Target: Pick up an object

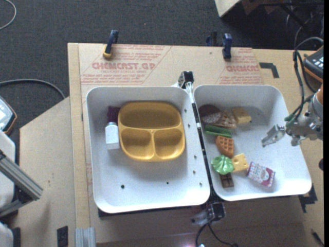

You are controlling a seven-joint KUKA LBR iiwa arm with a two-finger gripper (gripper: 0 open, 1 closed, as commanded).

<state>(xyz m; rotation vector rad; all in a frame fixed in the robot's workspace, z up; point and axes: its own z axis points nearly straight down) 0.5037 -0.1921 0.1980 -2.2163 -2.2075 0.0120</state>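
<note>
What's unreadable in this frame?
- Gripper: blurred, finger state unclear.
- Arm: cut off by the right edge.
- Purple item: mostly hidden behind the yellow tray and white bottle.
- Pink carton: print too small.

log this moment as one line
gripper: above right bin, right side, holds nothing | nearest item: pink carton | left bin: yellow tray | phase: pre-grasp

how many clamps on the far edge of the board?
2 visible. One clamp with a yellow tip sits on the far edge above the left bin; a blue clamp sits above the right bin. A dark fitting beside the blue one is too unclear to count.
</note>
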